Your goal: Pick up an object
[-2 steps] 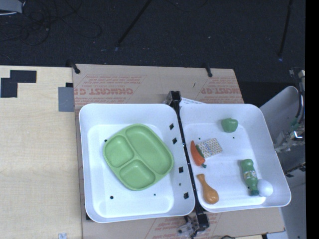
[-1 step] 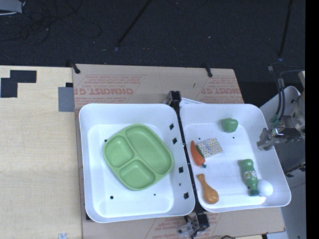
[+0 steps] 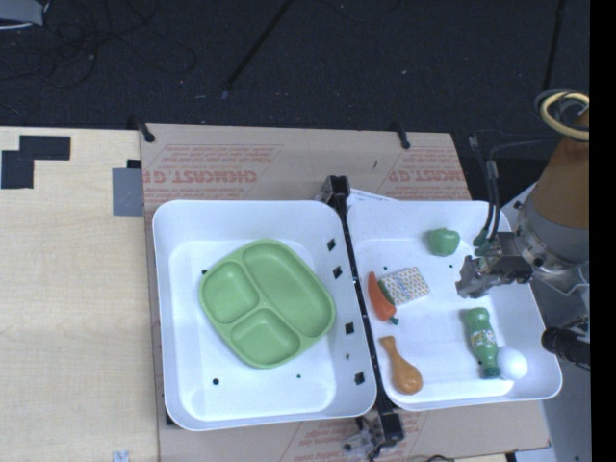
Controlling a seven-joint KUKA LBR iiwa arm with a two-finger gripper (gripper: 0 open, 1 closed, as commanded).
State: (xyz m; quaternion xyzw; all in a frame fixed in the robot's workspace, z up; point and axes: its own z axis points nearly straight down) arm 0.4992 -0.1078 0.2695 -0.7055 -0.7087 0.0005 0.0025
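Note:
My gripper (image 3: 474,283) hangs over the right bin (image 3: 452,393), near its right side, just above the green bottle (image 3: 479,337) with a white cap that lies along the bin floor. A small green round object (image 3: 443,242) sits up and left of the gripper. Further left lie a patterned pale block (image 3: 404,284), an orange-red carrot-like piece (image 3: 381,297) against the divider, and an orange pear-shaped toy (image 3: 401,365) near the front. A white ball (image 3: 512,364) rests beside the bottle's cap.
The left bin (image 3: 183,373) holds a green divided plate (image 3: 267,302). A black clamp strip (image 3: 352,306) runs between the two bins. Cardboard (image 3: 250,166) lies under both bins on the wooden bench. The arm's grey body (image 3: 563,210) stands at the right.

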